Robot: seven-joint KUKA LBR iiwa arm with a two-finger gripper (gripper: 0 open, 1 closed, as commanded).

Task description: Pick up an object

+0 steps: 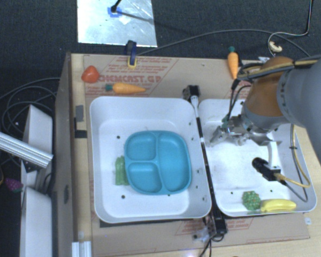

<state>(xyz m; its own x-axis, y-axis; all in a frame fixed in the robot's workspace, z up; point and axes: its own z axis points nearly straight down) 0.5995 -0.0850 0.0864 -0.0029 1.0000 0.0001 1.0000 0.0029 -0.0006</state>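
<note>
Hanging low over the far part of the right-hand shallow white plastic bin (231,182), the two-finger metal gripper (220,135) sits close to the wall that this bin shares with its neighbour; whether it is open or closed cannot be told from this angle, and nothing can be seen in its grasp. The white floor just under and around it is bare. Down the view from the gripper, in the same bin's near corner, lie a small knobbly green broccoli-like toy (251,199) and a yellow plastic banana (279,204), touching or almost touching each other and well apart from the gripper. Across the shared wall, toward the view's left of the gripper, the second white bin (150,115) holds a light blue plastic plate with three compartments (158,162), lying flat, with a short green plastic piece (120,171) against its far-left edge; what that piece is cannot be told. Up the view beyond the gripper, on the brown cardboard bench top (166,71), a small orange toy carrot (233,64) lies near the arm. Farther left lie a longer orange carrot (128,88) and a rounded orange-red toy (90,74), with a blue and yellow clamp (131,54) at the board's far edge.
</note>
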